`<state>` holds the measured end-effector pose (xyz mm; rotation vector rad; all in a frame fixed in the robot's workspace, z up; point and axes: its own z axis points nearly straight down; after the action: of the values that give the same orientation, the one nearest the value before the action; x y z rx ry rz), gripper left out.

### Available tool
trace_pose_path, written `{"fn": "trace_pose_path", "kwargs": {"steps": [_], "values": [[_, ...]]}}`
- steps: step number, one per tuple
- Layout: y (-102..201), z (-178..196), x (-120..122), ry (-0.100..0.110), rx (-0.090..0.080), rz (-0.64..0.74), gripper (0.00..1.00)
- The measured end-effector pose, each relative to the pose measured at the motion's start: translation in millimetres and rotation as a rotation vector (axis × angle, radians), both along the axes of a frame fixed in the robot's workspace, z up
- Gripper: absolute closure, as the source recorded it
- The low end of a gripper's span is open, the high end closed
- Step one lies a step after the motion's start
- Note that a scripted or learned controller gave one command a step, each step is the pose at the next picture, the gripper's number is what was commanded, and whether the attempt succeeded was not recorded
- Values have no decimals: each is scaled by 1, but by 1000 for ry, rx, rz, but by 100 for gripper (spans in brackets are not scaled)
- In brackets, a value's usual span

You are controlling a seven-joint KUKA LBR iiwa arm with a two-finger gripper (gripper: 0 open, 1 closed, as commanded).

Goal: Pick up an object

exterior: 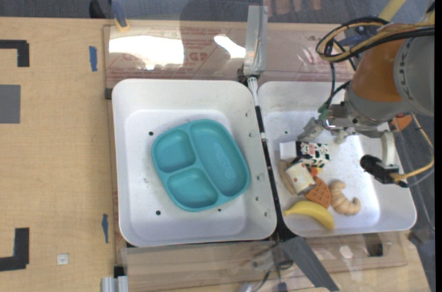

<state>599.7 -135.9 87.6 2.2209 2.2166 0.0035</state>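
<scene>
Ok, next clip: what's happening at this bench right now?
A grey robot arm reaches in over the right bin, its gripper low above a cluster of toy food: a banana, a waffle piece, a croissant, a sandwich-like piece and a black-and-white spotted item. Nothing is visibly lifted. The left bin holds a teal divided plate.

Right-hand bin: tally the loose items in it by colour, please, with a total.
Yellow: 1, the banana
Orange-brown: 1, the waffle piece
Tan: 1, the croissant
White and tan: 1, the sandwich block
Black and white: 1, the patterned item
Total: 5
</scene>
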Motion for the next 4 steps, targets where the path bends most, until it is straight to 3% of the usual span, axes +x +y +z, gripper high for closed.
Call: {"fn": "trace_pose_path", "kwargs": {"steps": [1,2,3,4], "values": [[38,0,-48,0,1,3,0],[37,12,-46,-8,0,2,100],[37,11,-46,-7,0,2,0],[31,0,-112,-3,0,1,0]]}}
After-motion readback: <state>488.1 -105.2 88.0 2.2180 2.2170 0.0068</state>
